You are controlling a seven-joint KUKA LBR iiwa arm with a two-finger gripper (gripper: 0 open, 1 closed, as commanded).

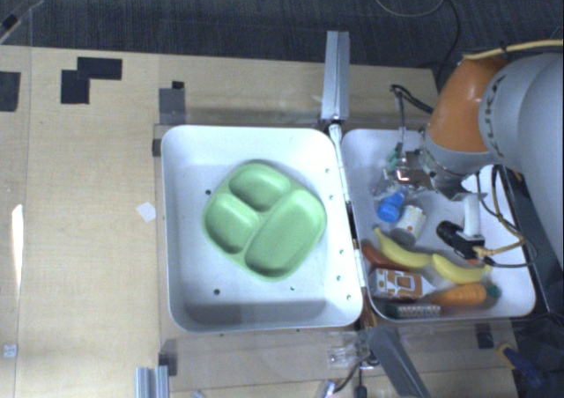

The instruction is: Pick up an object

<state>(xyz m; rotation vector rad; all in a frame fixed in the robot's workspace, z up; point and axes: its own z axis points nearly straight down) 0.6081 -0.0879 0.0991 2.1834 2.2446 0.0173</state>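
While the gripper (401, 174) hung over the right bin (525, 299) | jaw state: couldn't tell | blue bottle (391, 209) sat just below-left, banana (401, 251) further down, lying crosswise.

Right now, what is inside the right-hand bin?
The right bin holds two bananas, a carrot, a small printed box and a blue item. The arm covers its upper right part.
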